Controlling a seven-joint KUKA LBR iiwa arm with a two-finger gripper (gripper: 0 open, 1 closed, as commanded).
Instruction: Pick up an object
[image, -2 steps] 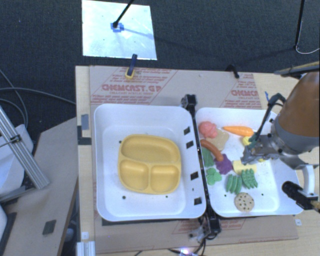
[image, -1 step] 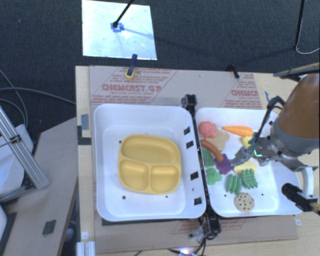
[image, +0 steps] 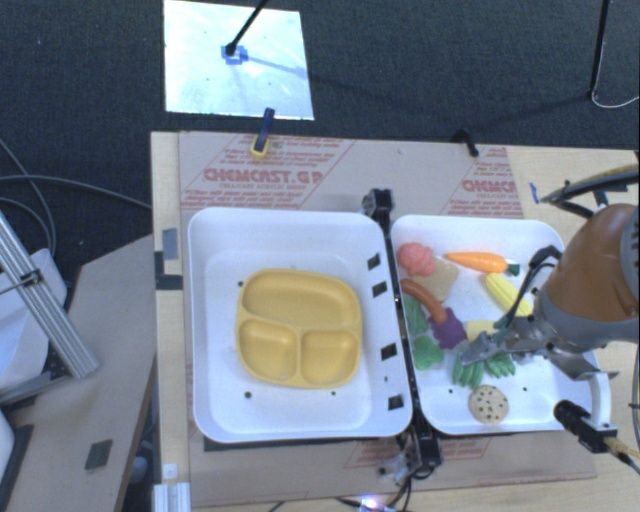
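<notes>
We see the hand (image: 487, 347) low in the right bin (image: 535, 232), among toy food. We cannot tell its grip. Around the hand: green leaves (image: 482, 366) beneath, a purple piece (image: 449, 328) to its left, a cookie (image: 488, 403) in front, corn (image: 502, 290) and carrot (image: 477, 261) behind. The yellow plate (image: 298, 327) sits in the left bin (image: 215, 330).

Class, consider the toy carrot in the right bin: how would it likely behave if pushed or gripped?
The carrot looks like moulded plastic, so probably stiff and light. Its tapered, rounded body may roll or pivot when nudged. Its smooth surface could slip between fingers.
</notes>
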